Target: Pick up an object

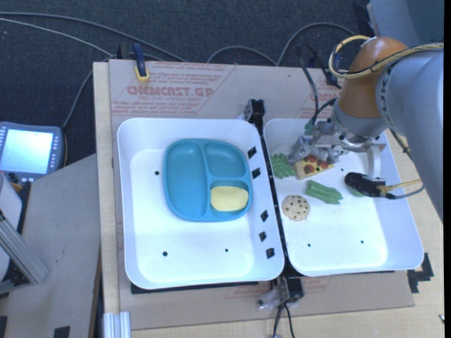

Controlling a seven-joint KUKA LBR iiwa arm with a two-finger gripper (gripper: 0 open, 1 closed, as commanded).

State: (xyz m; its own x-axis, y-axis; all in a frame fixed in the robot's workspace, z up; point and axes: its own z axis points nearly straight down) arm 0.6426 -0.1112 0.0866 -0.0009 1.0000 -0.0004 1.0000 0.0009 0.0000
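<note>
The end effector sits low in the right bin, near its far left corner, at the end of the grey arm that comes in from the right. From where I stand I cannot tell how far open it is, or whether it has hold of anything.

Just below it, touching or nearly so, lies a small pizza slice, orange and yellow. A green leaf lies right beside the slice on the left, close to the wall between the 2 bins. A green pod lies near the slice on the nearer side, and a round cookie sits just left of the pod, apart from it.

The left bin holds a blue plate with 3 compartments; a yellow lump rests in the near right compartment. Both bins sit on a cardboard sheet that covers the tabletop.
</note>
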